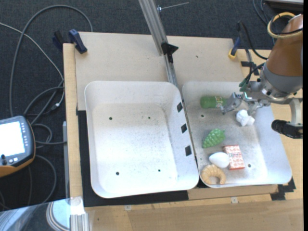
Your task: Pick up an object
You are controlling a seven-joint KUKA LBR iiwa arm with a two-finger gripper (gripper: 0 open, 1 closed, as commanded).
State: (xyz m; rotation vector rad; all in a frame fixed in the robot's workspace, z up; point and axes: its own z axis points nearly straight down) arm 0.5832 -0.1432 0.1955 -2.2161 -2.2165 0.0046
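My gripper (242,108) hangs over the back of the right bin (269,172), open, its fingers spread side by side. A small white crumpled lump (245,118) lies just in front of the fingertips, on the bin floor and not held. A green bottle (211,101) lies to the gripper's left. Nearer the front sit a green knobbly piece (213,137), a white egg-shaped object (219,159), a red and white box (235,157) and a tan croissant-shaped item (214,174).
The left bin (96,129) adjoins the right one along a shared wall with black clips (183,128). A slanted metal rod (153,18) crosses above the bench's back. Cables run along the arm at the right edge.
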